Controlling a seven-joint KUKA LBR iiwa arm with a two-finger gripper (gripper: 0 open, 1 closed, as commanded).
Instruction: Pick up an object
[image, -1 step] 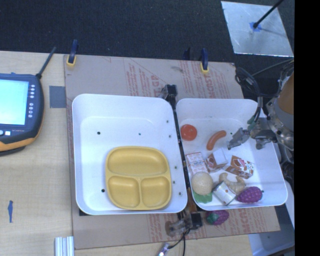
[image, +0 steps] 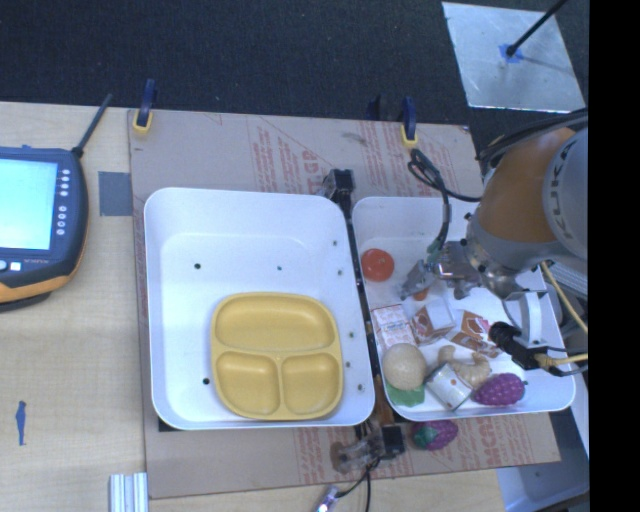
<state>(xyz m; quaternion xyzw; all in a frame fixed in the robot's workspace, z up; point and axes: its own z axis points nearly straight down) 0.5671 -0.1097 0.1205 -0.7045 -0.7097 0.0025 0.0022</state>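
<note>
The right bin (image: 392, 222) holds several small items. Among them are a red-orange ball (image: 377, 264), a pale round onion-like piece (image: 404, 365), a small silver can (image: 447, 387), purple grapes (image: 497, 389) and flat snack packets (image: 393, 323). My gripper (image: 427, 279) hangs low over the middle of this bin, just right of the red-orange ball and above the packets. The grey and orange arm (image: 530, 195) comes in from the right. I see no item lifted off the bin floor.
The left bin (image: 180, 250) carries a yellow divided plate (image: 277, 354). A tablet-like pendant (image: 35, 220) lies at the far left of the bench. A small purple and green item (image: 432, 434) lies outside the right bin's front edge. Cables run along the bin's right side.
</note>
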